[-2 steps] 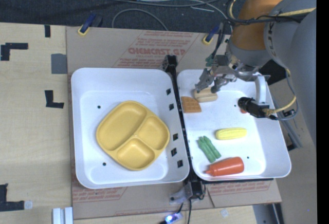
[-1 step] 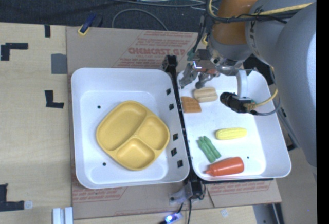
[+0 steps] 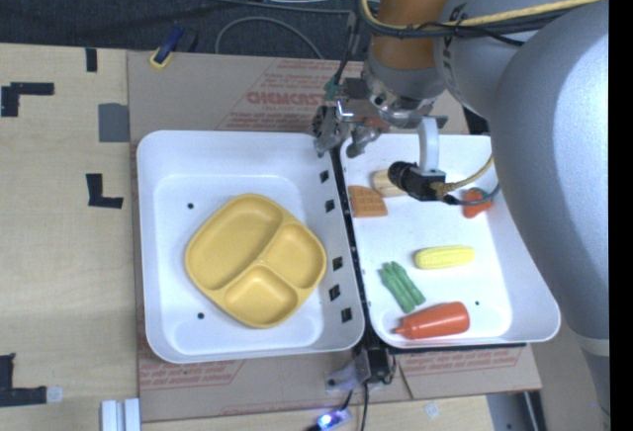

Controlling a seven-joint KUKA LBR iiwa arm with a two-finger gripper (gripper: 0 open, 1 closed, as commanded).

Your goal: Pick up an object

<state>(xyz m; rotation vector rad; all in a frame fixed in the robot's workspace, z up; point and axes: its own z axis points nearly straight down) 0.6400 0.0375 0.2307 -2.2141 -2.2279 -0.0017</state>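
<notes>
Right bin: corn cob, long axis left to right; green bean pod, running diagonally; red carrot near the front wall, tip pointing left. Claw above the bins' far divider; finger state cannot be told

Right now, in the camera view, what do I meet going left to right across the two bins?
Yellow divided plate in the left bin → orange cracker-like piece → green beans → red-orange carrot → yellow corn, all four in the right bin.
</notes>
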